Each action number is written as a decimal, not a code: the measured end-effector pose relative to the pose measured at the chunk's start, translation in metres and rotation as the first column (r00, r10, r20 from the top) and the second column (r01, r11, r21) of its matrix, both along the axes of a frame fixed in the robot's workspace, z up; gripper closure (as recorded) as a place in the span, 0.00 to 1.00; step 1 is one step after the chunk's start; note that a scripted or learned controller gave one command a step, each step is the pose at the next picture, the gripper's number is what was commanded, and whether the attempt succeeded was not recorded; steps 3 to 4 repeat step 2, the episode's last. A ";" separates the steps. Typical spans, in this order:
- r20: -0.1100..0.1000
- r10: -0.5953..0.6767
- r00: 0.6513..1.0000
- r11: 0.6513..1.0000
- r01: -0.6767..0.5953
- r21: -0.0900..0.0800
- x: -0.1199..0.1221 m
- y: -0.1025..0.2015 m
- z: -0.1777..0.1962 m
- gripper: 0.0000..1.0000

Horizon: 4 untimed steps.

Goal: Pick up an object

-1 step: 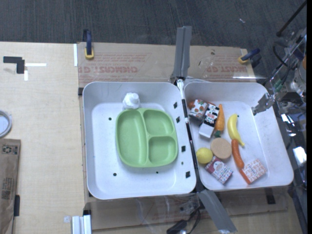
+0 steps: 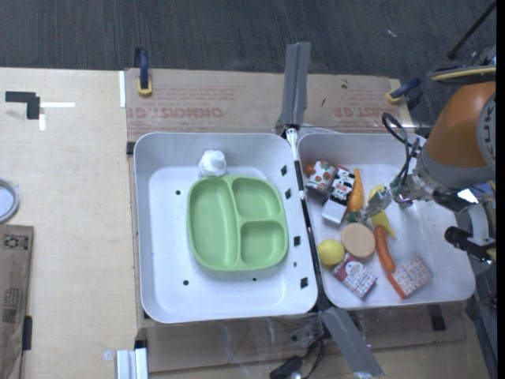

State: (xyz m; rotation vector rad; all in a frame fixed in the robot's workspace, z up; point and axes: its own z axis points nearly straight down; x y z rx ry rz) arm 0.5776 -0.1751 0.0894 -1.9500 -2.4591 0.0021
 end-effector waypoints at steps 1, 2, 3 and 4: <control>-0.004 -0.003 1.000 1.000 0.003 0.001 0.000 -0.001 0.006 1.00; 0.000 -0.028 1.000 1.000 0.028 -0.001 -0.017 -0.018 0.103 1.00; 0.000 -0.028 1.000 1.000 0.028 -0.001 -0.017 -0.018 0.103 1.00; 0.000 -0.028 1.000 1.000 0.028 -0.001 -0.017 -0.018 0.103 1.00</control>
